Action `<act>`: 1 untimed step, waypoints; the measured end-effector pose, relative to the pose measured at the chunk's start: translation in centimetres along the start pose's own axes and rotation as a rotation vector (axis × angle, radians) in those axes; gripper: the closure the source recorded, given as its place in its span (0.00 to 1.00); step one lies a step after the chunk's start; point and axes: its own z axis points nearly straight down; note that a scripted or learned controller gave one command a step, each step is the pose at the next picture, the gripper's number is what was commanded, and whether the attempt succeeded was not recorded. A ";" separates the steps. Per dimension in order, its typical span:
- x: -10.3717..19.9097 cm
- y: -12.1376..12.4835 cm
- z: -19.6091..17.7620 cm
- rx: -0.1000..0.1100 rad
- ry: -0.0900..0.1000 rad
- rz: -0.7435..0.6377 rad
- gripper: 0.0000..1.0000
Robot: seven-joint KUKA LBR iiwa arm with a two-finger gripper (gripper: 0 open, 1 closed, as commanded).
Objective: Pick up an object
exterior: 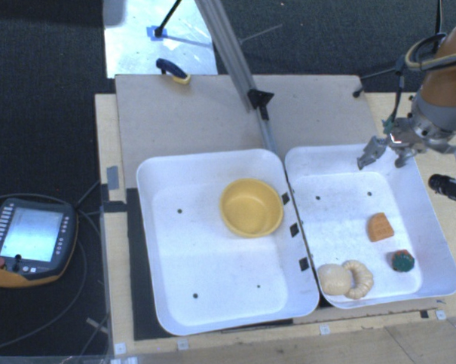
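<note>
The gripper (pixel 385 154) hangs over the far edge of the right bin (pixel 341 191) with its two fingers spread open and nothing between them. Nearer the camera than the gripper lie an orange block (pixel 379 227), a dark green object (pixel 402 261) and — furthest from it, at the bin's near wall — a cream, curled object (pixel 345 279). Off to the gripper's left, well apart, a yellow bowl (pixel 251 207) sits in the left bin (pixel 179 262).
</note>
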 end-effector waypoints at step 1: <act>0.6 0.2 6.0 0.000 0.000 -0.001 0.00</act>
